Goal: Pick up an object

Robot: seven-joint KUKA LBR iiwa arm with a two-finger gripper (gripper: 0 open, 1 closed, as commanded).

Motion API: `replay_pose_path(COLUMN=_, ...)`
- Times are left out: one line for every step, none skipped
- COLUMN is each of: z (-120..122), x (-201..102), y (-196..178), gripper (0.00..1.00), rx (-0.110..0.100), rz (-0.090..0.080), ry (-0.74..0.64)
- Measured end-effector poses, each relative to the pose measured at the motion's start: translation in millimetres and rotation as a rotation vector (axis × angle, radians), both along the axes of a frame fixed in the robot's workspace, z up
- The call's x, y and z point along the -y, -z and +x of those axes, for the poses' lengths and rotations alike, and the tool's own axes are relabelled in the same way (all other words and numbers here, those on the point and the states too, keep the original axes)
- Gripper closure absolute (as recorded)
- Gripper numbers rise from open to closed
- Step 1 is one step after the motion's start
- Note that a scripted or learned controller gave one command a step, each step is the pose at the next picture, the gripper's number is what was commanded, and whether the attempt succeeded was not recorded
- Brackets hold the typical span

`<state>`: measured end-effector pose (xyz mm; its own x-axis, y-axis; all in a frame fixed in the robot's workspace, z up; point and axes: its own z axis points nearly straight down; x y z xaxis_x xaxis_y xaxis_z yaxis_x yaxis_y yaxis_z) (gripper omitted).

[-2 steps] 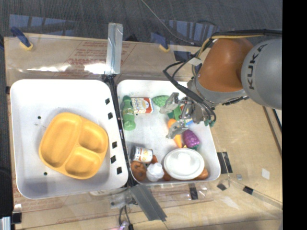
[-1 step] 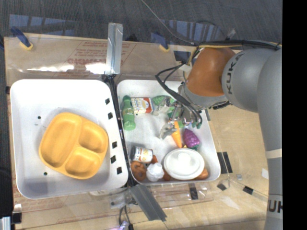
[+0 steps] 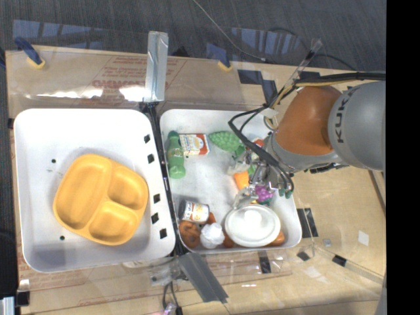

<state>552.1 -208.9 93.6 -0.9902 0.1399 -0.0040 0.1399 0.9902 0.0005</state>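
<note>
My gripper (image 3: 260, 184) reaches down into the right bin (image 3: 203, 120), at its right side, just above a white round bowl (image 3: 252, 226). Something small and purple (image 3: 264, 192) sits at the fingertips, and an orange piece (image 3: 241, 178) lies just to their left. The arm's orange band (image 3: 307, 120) and grey body cover the bin's right edge. Also in this bin are a green bottle (image 3: 175, 155), a small carton (image 3: 194, 144), a green leafy item (image 3: 228, 141), a can (image 3: 195, 211), a brown item (image 3: 189, 231) and a white ball (image 3: 212, 235).
The left bin (image 3: 39, 136) holds a yellow divided tray (image 3: 100, 197). A metal post (image 3: 156, 67) stands behind the divider between the bins. Black cables (image 3: 252, 120) loop off the arm over the right bin's back corner.
</note>
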Motion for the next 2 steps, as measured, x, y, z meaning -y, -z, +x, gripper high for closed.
replay_pose_path(z=15, x=-44, y=1, gripper=0.0, rx=-0.001, rz=0.001, ry=-0.052)
replay_pose_path(z=16, x=-43, y=-10, gripper=1.0, rx=0.002, rz=-0.001, ry=-0.057)
